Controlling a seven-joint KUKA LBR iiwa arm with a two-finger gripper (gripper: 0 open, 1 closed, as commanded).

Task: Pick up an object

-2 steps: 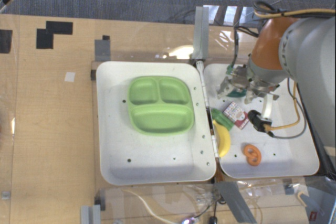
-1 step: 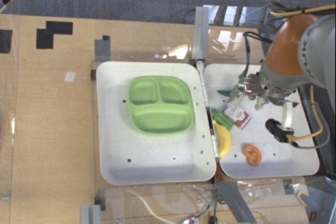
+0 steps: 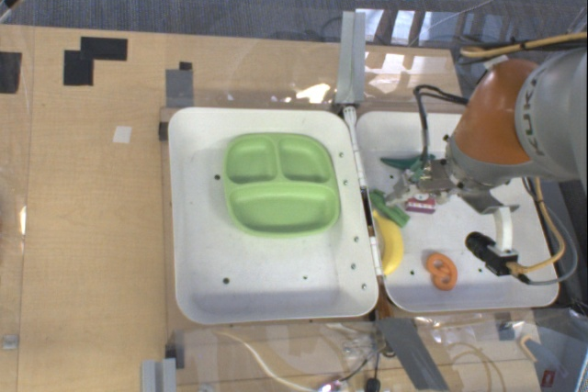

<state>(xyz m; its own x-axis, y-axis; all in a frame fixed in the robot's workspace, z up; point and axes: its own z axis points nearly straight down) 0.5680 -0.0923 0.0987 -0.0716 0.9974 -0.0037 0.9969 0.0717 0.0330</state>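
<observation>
Banana [image 3: 391, 245] lies in the right bin [image 3: 514, 289], pressed against that bin's left wall near the front-left corner, long axis running front to back. A small green piece [image 3: 393, 216] sits at its far end, touching or overlapping it; can't tell which. Gripper [image 3: 415, 188] is low over the same bin's left half, just beyond the banana's far end, close but not visibly on it. Gripper state: can't tell, the tip is cluttered with green and magenta bits and nothing reads as clearly clamped. A dark green item [image 3: 401, 162] lies just behind the gripper toward the bin's back, and a magenta-striped bit [image 3: 421, 206] sits right at the tip. Orange ring-shaped toy [image 3: 442, 271] is near the bin's front edge, right of the banana and apart from it. The arm's orange band [image 3: 487, 119] and grey wrist come in over the bin's right side, with a black-and-white cable fitting [image 3: 496, 243] hanging over the bin floor near the right-front area. Left bin [image 3: 193, 271] holds a green divided plate [image 3: 280, 183], roughly centred, sitting flat, well apart from the gripper. Both bins sit on the wooden counter [image 3: 83, 225], toward its right side.
</observation>
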